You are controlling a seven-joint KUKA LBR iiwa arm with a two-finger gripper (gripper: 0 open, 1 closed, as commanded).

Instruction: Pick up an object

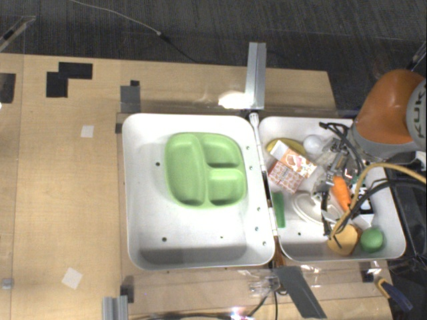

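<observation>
The right bin [393,249] holds several small objects. A red and white carton [291,171] lies at its middle left, with a yellow banana [288,145] just behind it. An orange carrot [341,192] lies under the wrist. A green stick [278,210] rests along the left wall. A tan lumpy piece [343,239] and a green ball [371,239] sit at the front. A white round dish [308,207] and a white bulb [313,143] also lie there. My gripper [331,179] hangs low over the middle of this bin, between the carton and the carrot, tangled among black cables.
The left bin [143,232] carries a green divided plate [203,169]. A metal post [256,75] stands behind the wall between the two bins. The arm with its orange band [387,115] covers the right bin's back right corner. Wooden bench [60,199] lies to the left.
</observation>
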